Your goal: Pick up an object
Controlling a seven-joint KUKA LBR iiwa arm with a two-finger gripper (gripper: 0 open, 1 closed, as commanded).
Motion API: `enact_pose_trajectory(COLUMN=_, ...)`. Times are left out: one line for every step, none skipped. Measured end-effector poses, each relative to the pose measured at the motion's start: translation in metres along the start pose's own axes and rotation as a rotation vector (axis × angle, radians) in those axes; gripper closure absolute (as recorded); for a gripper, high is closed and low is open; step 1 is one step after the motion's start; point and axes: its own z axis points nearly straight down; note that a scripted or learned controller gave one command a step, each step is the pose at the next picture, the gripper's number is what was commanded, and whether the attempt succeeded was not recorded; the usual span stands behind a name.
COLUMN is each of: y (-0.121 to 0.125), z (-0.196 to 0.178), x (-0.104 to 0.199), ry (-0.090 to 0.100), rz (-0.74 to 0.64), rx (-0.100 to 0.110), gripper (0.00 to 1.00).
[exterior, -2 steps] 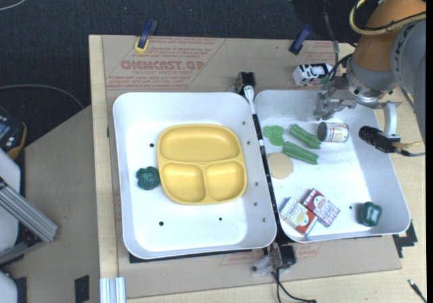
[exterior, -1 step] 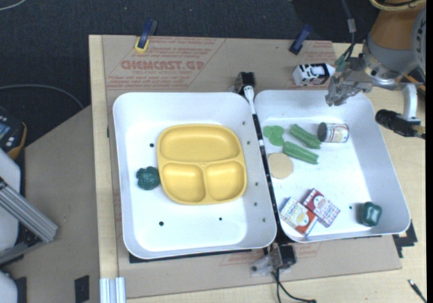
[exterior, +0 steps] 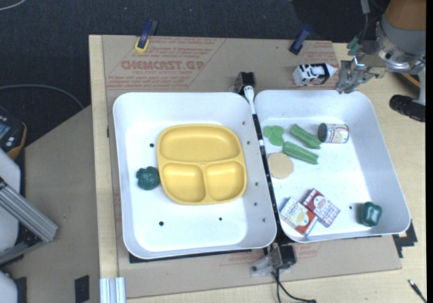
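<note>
Two white bins are sitting side by side in the camera view. Left bin (exterior: 128, 227): a yellow divided tray (exterior: 201, 162) is lying in it, a dark green lump (exterior: 147, 178) just beside the tray's left edge. Right bin (exterior: 382, 159): green pods (exterior: 299, 145), a tan disc (exterior: 280, 166), a small can (exterior: 333, 133), a red-and-white packet (exterior: 308, 211) and a teal piece (exterior: 369, 214) are resting inside. The gripper (exterior: 350, 80) is hovering over the right bin's far rim, carrying nothing; whether it is spread or pressed together cannot be told.

The brown board (exterior: 169, 65) under the bins bears red lettering reading "CHEMCAST GP".
</note>
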Motion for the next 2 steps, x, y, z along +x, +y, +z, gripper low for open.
enact_pose_trajectory(y=-0.04, z=-0.01, x=0.039, ry=0.005, rz=-0.002, rx=0.011, gripper=1.0)
enact_pose_trajectory(y=-0.076, z=-0.003, x=0.084, ry=0.006, rz=-0.003, rx=0.013, gripper=1.0)
